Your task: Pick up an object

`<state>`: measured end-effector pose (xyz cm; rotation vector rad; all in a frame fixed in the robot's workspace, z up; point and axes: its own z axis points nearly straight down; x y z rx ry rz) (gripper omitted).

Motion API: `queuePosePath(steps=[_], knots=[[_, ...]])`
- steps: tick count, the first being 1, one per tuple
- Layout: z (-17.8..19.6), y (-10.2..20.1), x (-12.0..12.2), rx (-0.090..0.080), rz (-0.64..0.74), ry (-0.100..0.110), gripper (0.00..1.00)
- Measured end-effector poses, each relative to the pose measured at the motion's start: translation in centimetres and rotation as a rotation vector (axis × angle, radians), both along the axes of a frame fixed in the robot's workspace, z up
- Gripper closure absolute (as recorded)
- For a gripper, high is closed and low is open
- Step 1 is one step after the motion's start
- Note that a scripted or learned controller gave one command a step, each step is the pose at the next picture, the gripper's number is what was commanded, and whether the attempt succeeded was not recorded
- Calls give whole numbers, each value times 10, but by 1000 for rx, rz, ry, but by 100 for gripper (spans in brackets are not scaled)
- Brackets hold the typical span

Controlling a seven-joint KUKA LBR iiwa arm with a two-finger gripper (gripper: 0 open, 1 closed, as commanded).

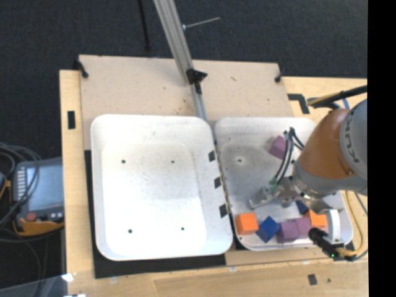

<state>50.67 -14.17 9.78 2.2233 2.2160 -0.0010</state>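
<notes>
Reaching into the right bin (247, 135), gripper (272, 197) over bare floor (finger state unclear, arm hiding much); orange block (247, 223), blue block (268, 229), purple block (294, 229) nearby; another purple piece (278, 146) half hidden.

Two shallow bins sit side by side on the surface (247, 73): the left bin (105, 166) at 9 o'clock, the right bin (238, 141) at 3 o'clock. Inside the right bin, several blocks cluster along its 6 o'clock edge: one block (247, 223) leftmost, a second (268, 229) touching it, a third (293, 229) beside that. Another block (278, 145) lies apart toward 12 o'clock. The arm (331, 153) reaches over the right bin from 3 o'clock.
</notes>
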Motion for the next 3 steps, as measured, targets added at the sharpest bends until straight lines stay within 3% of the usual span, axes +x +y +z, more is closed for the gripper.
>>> queuePosePath(steps=[1, 3], knots=[[12, -1, 1, 1, -8, -5, 100], [131, -6, -2, 0, 6, -7, 100]])
